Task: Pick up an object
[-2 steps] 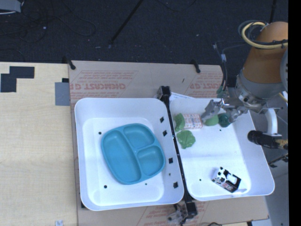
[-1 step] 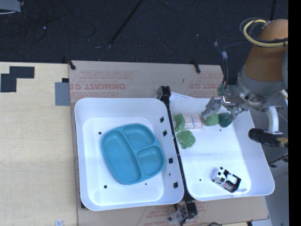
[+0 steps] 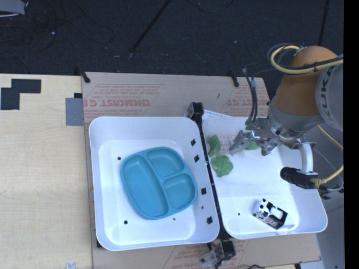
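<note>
My gripper (image 3: 252, 143) hangs over the far part of the right bin (image 3: 314, 220), its two fingers (image 3: 238, 143) spread apart and open. A small green thing (image 3: 252, 145) shows in the gap between them; whether they touch it I cannot tell. To the left of the gripper, two more green leafy pieces lie in the same bin near the divider: one further back (image 3: 213, 144), one nearer (image 3: 222, 165). A small black-and-white object (image 3: 270, 214) lies in the right bin's near right corner.
The left bin (image 3: 104, 150) holds a blue divided plate (image 3: 158, 181). Both bins rest on a cardboard sheet (image 3: 140, 97). A black clamp rail (image 3: 205, 172) runs between the bins. The grey and orange arm (image 3: 305, 88) comes in from the right.
</note>
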